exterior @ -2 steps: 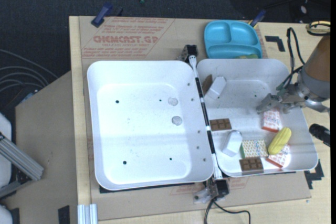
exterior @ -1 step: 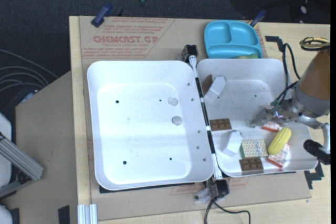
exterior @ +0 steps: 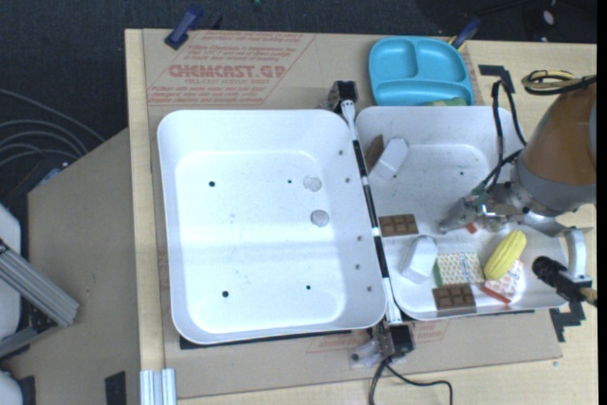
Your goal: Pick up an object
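Note:
The right bin (exterior: 446, 133) holds several small objects. A yellow corn cob (exterior: 505, 253) lies near its front right, on a red and white packet (exterior: 505, 285). A brown chocolate bar (exterior: 397, 225) sits at the bin's left wall, another brown block (exterior: 454, 298) at the front edge. A white block (exterior: 419, 258) and a speckled pad (exterior: 459, 266) lie between them. A pale wrapped piece (exterior: 389, 156) rests at the back left. My gripper (exterior: 467, 215) hangs low over the bin's middle, just left of the corn.
The left bin (exterior: 261, 223) has two small round spots on its floor. A blue divided tray (exterior: 420, 71) stands behind the right bin. The arm's orange band (exterior: 564, 142) covers the bin's right side. Cardboard (exterior: 228, 62) lies under the bins.

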`<state>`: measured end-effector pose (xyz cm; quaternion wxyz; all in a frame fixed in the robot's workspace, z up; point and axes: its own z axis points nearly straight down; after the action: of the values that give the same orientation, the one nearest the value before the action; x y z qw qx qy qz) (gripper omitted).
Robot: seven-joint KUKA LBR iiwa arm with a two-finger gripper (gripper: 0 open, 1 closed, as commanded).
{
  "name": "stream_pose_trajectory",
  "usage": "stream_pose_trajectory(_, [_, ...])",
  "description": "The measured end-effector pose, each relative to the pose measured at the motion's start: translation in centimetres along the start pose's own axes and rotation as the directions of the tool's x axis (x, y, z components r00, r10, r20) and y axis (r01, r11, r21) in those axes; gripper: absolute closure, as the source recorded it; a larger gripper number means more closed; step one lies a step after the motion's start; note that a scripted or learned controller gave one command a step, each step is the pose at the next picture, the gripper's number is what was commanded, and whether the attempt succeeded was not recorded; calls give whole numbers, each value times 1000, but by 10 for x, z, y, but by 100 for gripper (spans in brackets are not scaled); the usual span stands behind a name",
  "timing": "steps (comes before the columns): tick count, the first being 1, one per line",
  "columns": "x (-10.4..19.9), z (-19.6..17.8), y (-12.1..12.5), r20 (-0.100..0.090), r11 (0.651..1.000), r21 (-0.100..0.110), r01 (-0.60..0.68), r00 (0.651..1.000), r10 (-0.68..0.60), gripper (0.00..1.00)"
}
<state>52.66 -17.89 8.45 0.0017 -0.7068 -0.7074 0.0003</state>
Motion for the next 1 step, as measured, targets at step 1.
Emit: stream_pose_trajectory(1, [-1,-10,0,1,1000,-2,-2,1000,2,100])
